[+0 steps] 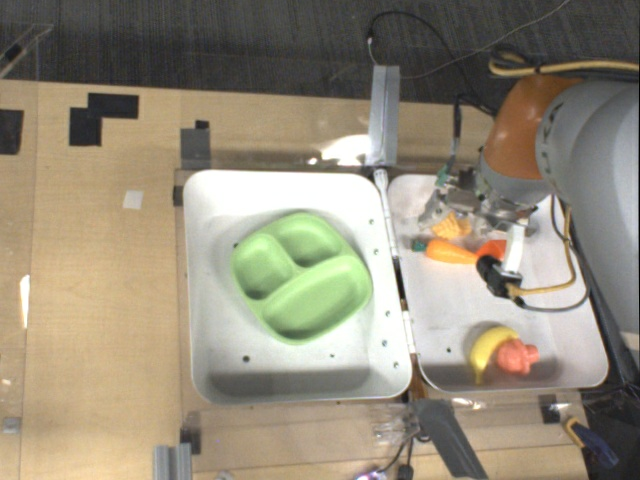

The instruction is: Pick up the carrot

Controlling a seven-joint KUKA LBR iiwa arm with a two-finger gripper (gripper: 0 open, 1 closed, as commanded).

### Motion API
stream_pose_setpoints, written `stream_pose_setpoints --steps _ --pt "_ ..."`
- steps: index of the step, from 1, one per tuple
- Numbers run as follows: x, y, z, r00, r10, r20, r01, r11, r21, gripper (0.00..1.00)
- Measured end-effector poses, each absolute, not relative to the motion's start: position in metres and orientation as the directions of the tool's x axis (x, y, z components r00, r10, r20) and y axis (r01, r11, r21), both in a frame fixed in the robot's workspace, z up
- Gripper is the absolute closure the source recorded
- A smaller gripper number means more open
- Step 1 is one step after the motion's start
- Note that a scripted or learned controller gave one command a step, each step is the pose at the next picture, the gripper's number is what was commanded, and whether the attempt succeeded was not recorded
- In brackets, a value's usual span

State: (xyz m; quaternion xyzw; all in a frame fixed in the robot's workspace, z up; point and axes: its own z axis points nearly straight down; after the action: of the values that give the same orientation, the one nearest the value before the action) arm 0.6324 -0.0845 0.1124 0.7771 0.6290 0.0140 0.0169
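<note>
The carrot [452, 253], orange with a small green tip at its left end, lies flat in the upper part of the right bin [450, 313]. My gripper [468, 216] hangs just above and behind it, over the bin's far end, below the orange-banded wrist. A yellow-orange piece [449, 227] sits right under the gripper, touching the carrot's far side. Nothing is visibly lifted off the bin floor.
A banana [486, 348] and a pink toy [518, 357] lie together at the right bin's near edge. The left bin [205, 268] holds a green divided plate [300, 273]. A yellow cable [545, 293] loops beside the carrot's right end.
</note>
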Motion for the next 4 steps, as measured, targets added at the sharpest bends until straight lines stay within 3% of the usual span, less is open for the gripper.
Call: stream_pose_setpoints --steps 1,2,3,4 --pt "0.595 -0.109 0.089 0.266 0.964 0.003 0.964 -0.266 0.011 0.0" --pt "0.598 -0.105 0.1 0.263 0.965 0.008 0.965 -0.263 0.016 1.0" --pt "0.598 -0.105 0.1 0.264 0.965 0.008 0.964 -0.264 0.016 0.0" --pt "0.575 -0.124 0.089 0.336 0.942 0.006 0.942 -0.336 0.011 0.0"
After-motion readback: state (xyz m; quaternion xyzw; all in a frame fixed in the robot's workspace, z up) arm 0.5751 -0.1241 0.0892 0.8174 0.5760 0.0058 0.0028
